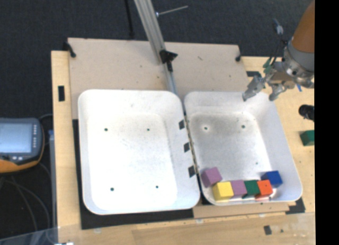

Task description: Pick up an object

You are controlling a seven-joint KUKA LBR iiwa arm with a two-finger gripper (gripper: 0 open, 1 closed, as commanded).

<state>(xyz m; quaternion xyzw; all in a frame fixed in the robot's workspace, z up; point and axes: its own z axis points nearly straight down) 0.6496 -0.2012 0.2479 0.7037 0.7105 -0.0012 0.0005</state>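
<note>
Several small blocks lie along the near edge of the right bin (265,112): a purple block (212,175), a yellow block (223,190), another purple block (239,187), a green block (251,187), an orange block (264,188) and a blue block (272,178). My gripper (262,92) hangs above the far right corner of that bin, well away from the blocks. Its two fingers are spread apart and open, with nothing between them.
The left bin (132,148) sits beside the right one, with black clips along the shared edge. A slanted metal rail (150,19) rises behind the bins. A green object (308,137) lies on the bench at the right, and a grey device (20,139) at the left.
</note>
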